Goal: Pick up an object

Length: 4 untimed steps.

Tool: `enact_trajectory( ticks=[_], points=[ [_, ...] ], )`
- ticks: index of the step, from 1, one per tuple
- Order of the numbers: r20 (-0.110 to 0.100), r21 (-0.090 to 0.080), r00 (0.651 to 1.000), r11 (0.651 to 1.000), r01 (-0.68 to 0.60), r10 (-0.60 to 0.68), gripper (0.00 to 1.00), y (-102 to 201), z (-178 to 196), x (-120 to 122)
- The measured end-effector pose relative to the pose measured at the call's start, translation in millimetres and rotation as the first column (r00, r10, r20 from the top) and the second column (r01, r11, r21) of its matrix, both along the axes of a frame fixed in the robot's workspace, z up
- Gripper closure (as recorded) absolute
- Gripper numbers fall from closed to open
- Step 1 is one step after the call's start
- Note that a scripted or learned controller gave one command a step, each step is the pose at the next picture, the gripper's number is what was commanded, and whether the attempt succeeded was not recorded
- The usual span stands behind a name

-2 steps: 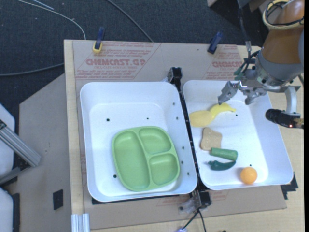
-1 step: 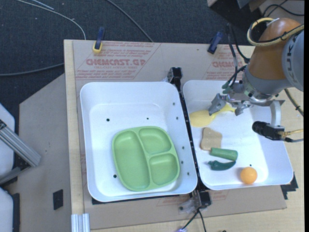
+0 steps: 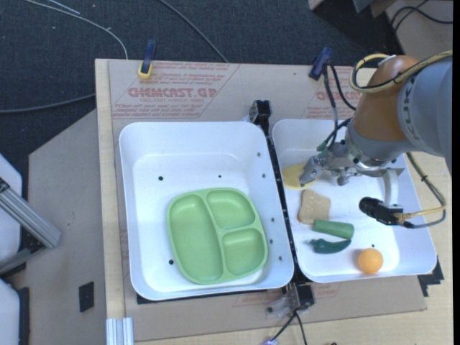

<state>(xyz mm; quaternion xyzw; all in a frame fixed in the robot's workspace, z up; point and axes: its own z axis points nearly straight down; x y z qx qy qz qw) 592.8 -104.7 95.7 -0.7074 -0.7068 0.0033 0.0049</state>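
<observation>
Arm low over the right bin, nothing visibly held.

Nearest me in the right bin [image 3: 424,254] I see an orange ball [image 3: 371,261], then a dark green pepper [image 3: 329,246] just beside a green cucumber-like piece [image 3: 334,228], then a tan bread slice [image 3: 314,207] and a yellow piece [image 3: 291,176] by the divider. The left bin [image 3: 136,192] carries a green divided plate [image 3: 216,233]. My gripper [image 3: 325,169] hangs just beyond the bread; I cannot tell how it is set. Both bins sit on the cardboard-covered surface [image 3: 187,88].

Bright even overhead light; mild glare on white bins [image 3: 144,149]; soft shadows, slight blur.
</observation>
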Motion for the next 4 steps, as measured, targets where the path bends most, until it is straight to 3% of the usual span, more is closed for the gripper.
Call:
enact_trajectory(
  ticks=[1, 2, 4],
  points=[
    [0.007, -0.001, 1.000, 1.000, 0.001, -0.001, 1.00, -0.3, 13.2, 1.9],
    [0.016, -0.004, 1.000, 1.000, -0.002, 0.002, 1.00, -1.8, 64.9, 13.5],
    [0.018, -0.005, 1.000, 1.000, -0.002, 0.002, 1.00, -2.1, 159.8, 12.4]
  ],
)
